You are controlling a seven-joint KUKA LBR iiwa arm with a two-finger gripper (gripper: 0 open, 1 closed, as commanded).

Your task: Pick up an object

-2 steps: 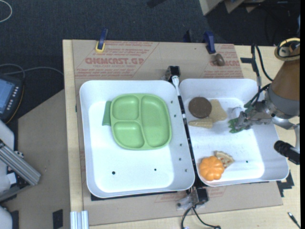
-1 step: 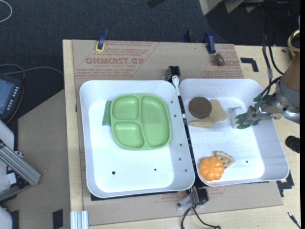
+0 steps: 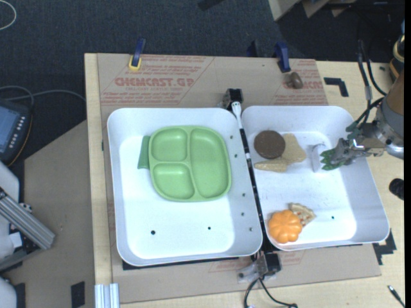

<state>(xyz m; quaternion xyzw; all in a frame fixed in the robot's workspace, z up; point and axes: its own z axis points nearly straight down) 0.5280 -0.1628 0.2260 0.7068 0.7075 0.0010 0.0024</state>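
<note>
My gripper (image 3: 338, 154) hangs over the right side of the right bin (image 3: 359, 201), reaching in from the right edge. A small dark green object (image 3: 329, 160) sits between its fingertips, and the fingers look shut on it. Just left of it stands a small pale grey piece (image 3: 316, 154). Further left lie a brown round disc (image 3: 270, 144), a tan flat piece (image 3: 294, 149) and a beige strip (image 3: 272, 167). An orange pumpkin-shaped object (image 3: 284, 226) rests near the bin's front, with a small tan scrap (image 3: 302, 212) beside it.
The left bin (image 3: 128, 204) holds a light green divided plate (image 3: 190, 162) lying over a darker green sheet (image 3: 143, 153). A black divider (image 3: 247, 172) runs between the bins. Clamps (image 3: 135, 55) sit at the board's back edge.
</note>
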